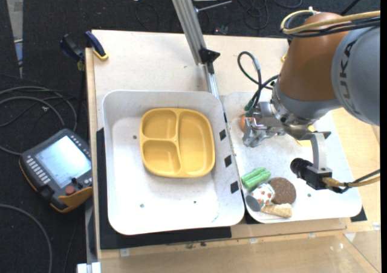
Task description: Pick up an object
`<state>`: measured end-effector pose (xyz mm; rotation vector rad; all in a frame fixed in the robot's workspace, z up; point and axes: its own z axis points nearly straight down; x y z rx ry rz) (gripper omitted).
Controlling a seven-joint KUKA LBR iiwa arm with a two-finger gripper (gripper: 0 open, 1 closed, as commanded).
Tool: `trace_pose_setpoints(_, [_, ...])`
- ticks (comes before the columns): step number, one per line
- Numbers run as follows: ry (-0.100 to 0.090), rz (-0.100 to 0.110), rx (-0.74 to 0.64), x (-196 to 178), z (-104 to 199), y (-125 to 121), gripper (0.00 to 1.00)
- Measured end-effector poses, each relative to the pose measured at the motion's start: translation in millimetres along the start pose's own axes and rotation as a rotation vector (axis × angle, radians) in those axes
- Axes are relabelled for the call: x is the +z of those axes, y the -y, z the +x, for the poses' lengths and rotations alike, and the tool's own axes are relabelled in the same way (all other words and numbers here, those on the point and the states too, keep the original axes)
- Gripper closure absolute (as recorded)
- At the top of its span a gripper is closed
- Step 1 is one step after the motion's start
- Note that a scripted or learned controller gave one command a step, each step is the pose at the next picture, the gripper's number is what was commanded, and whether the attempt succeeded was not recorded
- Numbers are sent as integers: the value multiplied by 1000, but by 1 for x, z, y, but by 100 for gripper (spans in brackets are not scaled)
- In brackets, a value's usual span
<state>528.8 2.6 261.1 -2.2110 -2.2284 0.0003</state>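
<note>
Objects: green piece (255, 177), brown disc (282, 191), wafer (276, 210) at 6 o'clock of right bin (344, 163) | hand (257, 134) at 10 o'clock of bin, whether spread or pressed I cannot tell | risk: cluster tight against wall, descent may clip rim or neighbours.

Letters "KU" in dark print on grey arm (357, 66), near right edge, running sideways up the arm; rest of word cut off by picture edge

Handheld screen box (57, 169) on floor at left has lit screen, but words on it too small and blurry to read

No other words, numbers or signs clear enough to read
</note>
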Motion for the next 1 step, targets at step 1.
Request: trace_pose_setpoints(1, [0,-1,-1,3,52,1,100])
